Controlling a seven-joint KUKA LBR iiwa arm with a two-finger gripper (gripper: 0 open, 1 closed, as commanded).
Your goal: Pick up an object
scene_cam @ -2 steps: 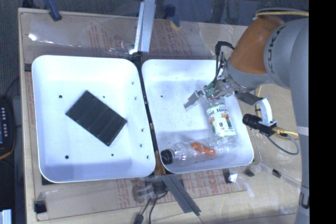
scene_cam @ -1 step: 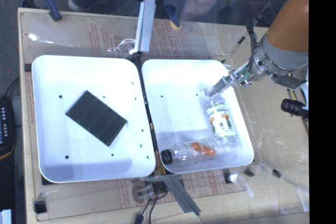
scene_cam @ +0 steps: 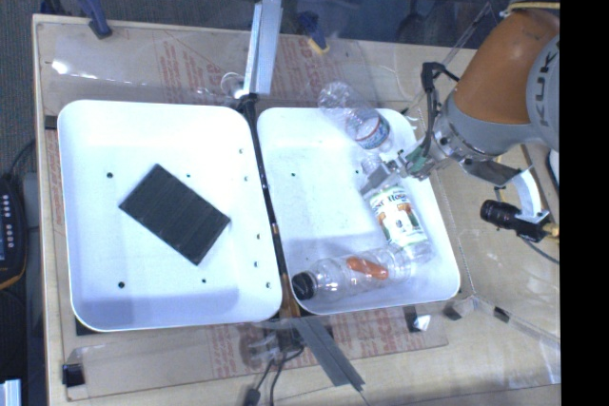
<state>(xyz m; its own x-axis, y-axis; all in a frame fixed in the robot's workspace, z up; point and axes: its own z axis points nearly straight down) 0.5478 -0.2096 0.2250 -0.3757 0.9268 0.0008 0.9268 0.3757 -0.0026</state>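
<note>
**Inspector:** Presently, the gripper (scene_cam: 395, 168) is recorded low over the right-hand bin (scene_cam: 304, 204), near its far right rim, with the orange-banded arm (scene_cam: 504, 71) behind it. Whether anything is clasped cannot be told; the tool's tip is too small and blurred for a finding.

**Assessor:** What is noted closest to the tool?

**Inspector:** Just beneath and slightly ahead of the tip, a white labelled bottle (scene_cam: 400, 219) is seen lying on its side; whether it is touched cannot be settled. Just beyond the tip, toward the bin's far rim, a crumpled clear bottle (scene_cam: 357, 119) is logged. Further below the tool, along the near wall, a clear bottle with a black cap (scene_cam: 347, 273) and something orange inside is recorded.

**Assessor:** And further out?

**Inspector:** Well apart from the tool, across the divider, a dark flat rectangular pad (scene_cam: 174, 212) is noted lying in the left-hand bin (scene_cam: 95, 138).

**Assessor:** Which step is judged to be in hand?

**Inspector:** The descent or closing stage is judged, with the white labelled bottle the likely target. No lift is evidenced; every object is seen resting in a bin.

**Assessor:** What is called for next?

**Inspector:** A firm closure across the bottle's narrow width is advised, followed by a straight lift. A rounded, smooth body may well roll or slip, and the neighbouring crumpled bottle could be nudged.
</note>
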